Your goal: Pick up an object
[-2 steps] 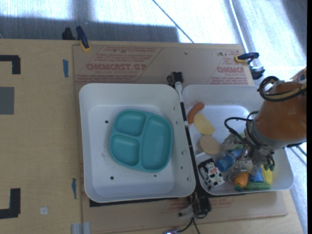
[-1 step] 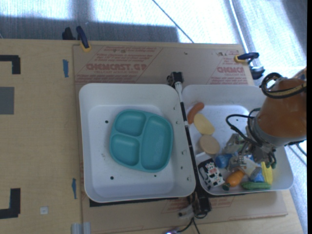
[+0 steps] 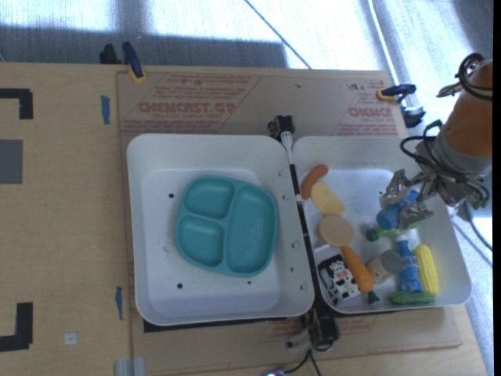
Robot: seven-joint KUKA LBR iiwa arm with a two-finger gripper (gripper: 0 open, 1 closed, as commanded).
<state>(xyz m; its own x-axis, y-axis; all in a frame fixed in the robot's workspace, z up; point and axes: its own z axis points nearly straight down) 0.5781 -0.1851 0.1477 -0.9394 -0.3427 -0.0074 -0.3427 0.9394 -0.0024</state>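
In left bin (image 3: pixel 149 210): teal divided plate (image 3: pixel 228 225) lying flat at centre, likely drop-off spot. Behind bins, cardboard sheet (image 3: pixel 188 104) under both, red print reading roughly "CHEMCAST GP", mirrored. Right bin (image 3: pixel 458 276) holds pick candidates clustered together: red sausage (image 3: pixel 313 177), yellow piece (image 3: pixel 329 200), tan disc (image 3: pixel 336 229), carrot (image 3: pixel 356 266), cow-print block (image 3: pixel 339 279), corn cob (image 3: pixel 427 266). Gripper (image 3: pixel 407 198) low over blue object (image 3: pixel 389 216) at bin's right side, seemingly going for it; claw state — cannot tell, grasp unconfirmed.
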